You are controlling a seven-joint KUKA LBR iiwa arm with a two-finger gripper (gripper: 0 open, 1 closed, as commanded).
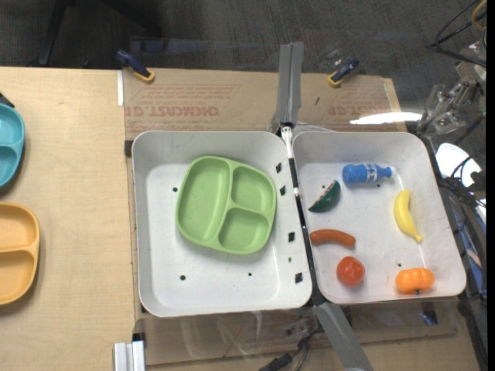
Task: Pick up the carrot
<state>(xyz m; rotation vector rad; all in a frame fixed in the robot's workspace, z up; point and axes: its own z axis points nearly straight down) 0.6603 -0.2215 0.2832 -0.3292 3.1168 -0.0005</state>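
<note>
The carrot (pixel 332 238) is a slim orange-red piece lying nearly level on the floor of the right bin (pixel 445 207), close to the bin's left wall. It lies free, with nothing touching it. A red tomato (pixel 349 270) sits just below it, and a dark green wedge with a red face (pixel 326 196) lies just above it.
The right bin also holds a blue bottle (pixel 366 174), a yellow banana (pixel 405 215) and an orange pumpkin-like piece (pixel 414 280). A green divided plate (pixel 227 205) rests in the left bin (pixel 147 230). Teal (pixel 9 153) and orange (pixel 15 253) dishes sit far left. Cables and metal hardware (pixel 456 103) crowd the right edge.
</note>
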